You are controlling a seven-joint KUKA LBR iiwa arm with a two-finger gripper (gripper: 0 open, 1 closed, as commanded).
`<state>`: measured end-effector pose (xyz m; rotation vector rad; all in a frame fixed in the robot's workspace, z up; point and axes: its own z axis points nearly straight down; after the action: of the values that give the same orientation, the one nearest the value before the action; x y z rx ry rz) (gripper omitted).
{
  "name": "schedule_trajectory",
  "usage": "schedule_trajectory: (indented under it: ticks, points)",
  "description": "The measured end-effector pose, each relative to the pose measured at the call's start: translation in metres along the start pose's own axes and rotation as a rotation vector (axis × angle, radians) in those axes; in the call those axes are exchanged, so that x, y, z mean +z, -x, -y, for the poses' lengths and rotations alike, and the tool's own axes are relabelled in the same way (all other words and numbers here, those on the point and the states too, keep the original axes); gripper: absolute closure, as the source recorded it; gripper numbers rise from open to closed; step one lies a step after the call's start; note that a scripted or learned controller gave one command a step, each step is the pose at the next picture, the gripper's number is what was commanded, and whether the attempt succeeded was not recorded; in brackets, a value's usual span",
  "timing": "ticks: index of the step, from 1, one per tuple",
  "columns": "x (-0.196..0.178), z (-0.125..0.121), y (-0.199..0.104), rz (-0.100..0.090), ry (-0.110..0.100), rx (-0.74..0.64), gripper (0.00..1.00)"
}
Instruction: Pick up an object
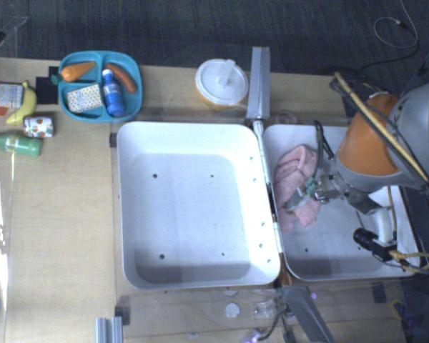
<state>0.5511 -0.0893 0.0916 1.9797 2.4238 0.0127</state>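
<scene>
Camera view: arm (375,145) low over right bin (329,263), end effector (309,190) on pink cloth (297,184), grip state indiscernible.

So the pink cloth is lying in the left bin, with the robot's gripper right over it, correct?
Not quite. The pink cloth lies in the right bin, not the left bin, as the camera view shows. The gripper is indeed right over it.
</scene>
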Motion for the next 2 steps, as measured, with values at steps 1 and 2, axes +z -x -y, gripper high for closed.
schedule_trajectory:
  ticks: [1,2]
  points:
    - [0.0,0.0,0.0,0.0,0.0,0.0,0.0]
    - [-0.012,-0.003,-0.001,0.0,0.008,-0.002,1.0]
